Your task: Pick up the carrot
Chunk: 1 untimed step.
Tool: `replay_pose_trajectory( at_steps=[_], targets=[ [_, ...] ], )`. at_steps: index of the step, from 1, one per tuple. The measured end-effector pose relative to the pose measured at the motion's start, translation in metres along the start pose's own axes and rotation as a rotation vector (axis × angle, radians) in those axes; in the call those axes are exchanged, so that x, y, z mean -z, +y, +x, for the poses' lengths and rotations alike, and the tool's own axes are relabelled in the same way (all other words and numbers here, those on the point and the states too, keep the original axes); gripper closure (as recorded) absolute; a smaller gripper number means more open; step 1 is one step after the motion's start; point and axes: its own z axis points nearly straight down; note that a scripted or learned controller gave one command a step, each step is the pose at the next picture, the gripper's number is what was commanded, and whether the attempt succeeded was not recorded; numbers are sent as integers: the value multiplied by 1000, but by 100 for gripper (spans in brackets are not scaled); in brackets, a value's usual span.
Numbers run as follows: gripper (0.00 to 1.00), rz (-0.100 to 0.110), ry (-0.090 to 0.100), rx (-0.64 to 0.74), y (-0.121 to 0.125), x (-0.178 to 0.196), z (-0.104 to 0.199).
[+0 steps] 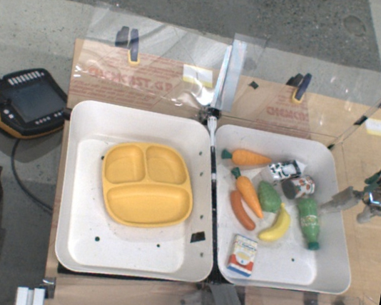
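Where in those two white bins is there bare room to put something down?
Left bin: the floor all around the yellow tray, widest along the near edge. Right bin: the near right corner, beside the small carton. Its middle is crowded with toy food.

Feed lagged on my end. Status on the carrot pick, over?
Gripper at right bin's right edge, fingers unclear. Two carrots: one at top, one beside sausage and green vegetable. Neither held.

On the worktop (363, 286) two bins sit side by side. The left bin (75, 237) holds a tray (147, 184). In the right bin (326, 272), one carrot (251, 158) lies at the back, a second carrot (249, 196) before it beside a sausage (241, 210), a banana (276, 226) and bottle (309, 222) to their right, and a carton (243, 255) in front.
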Motion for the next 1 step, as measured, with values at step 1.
replay_pose_trajectory(
  at_steps=[1],
  targets=[
    [0, 0, 1, 362, 41, -115, 60]
  ],
)
